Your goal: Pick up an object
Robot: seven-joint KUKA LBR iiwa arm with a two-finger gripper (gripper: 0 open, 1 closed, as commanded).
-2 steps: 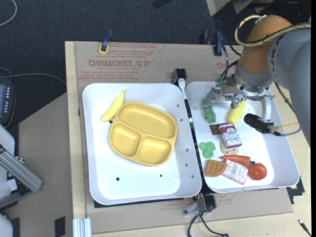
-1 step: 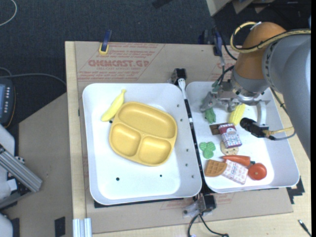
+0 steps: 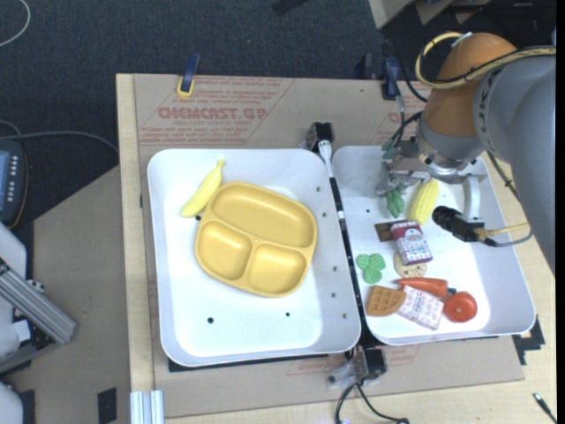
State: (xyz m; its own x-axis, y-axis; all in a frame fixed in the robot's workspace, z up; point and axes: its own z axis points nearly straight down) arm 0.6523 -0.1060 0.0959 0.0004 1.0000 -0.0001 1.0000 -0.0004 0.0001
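Left bin (image 3: 177,325): a banana (image 3: 203,189) lies against the upper-left edge of a yellow divided plate (image 3: 255,238), both well to the left of the jaws. Right bin (image 3: 512,312): the gripper (image 3: 408,184) is lowered at the far end, a green item (image 3: 394,204) and a yellow corn cob (image 3: 425,200) directly at the jaws; whether the jaws are open, closed or gripping cannot be told. Nearer the camera than the jaws lie a brown block (image 3: 387,230), a small printed carton (image 3: 411,245), a green leaf shape (image 3: 370,266), a waffle (image 3: 385,300), a carrot (image 3: 425,284), a wrapped packet (image 3: 421,307) and a tomato (image 3: 460,306).
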